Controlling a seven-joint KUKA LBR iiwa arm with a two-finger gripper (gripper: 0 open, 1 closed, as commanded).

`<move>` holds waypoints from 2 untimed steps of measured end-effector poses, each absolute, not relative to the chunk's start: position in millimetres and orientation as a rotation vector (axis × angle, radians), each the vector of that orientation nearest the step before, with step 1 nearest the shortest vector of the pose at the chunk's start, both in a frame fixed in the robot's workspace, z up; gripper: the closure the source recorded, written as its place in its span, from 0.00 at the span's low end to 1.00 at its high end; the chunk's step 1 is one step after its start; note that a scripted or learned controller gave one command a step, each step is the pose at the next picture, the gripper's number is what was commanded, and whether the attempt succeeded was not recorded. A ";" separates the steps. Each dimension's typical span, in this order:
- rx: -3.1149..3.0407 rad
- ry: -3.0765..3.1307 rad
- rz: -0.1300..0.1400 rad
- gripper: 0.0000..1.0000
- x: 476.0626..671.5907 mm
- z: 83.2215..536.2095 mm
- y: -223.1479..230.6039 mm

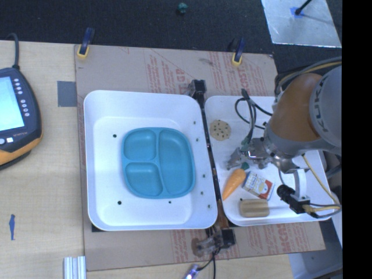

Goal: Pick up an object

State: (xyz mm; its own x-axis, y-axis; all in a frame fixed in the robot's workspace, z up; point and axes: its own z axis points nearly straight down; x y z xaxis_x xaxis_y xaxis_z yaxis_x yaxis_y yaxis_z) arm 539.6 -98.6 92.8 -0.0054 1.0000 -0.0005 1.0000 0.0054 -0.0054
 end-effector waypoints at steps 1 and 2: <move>-2.217 -2.224 0.002 0.00 608.5 99.7 -107.1; -2.214 -2.225 0.006 0.00 548.4 104.3 -99.8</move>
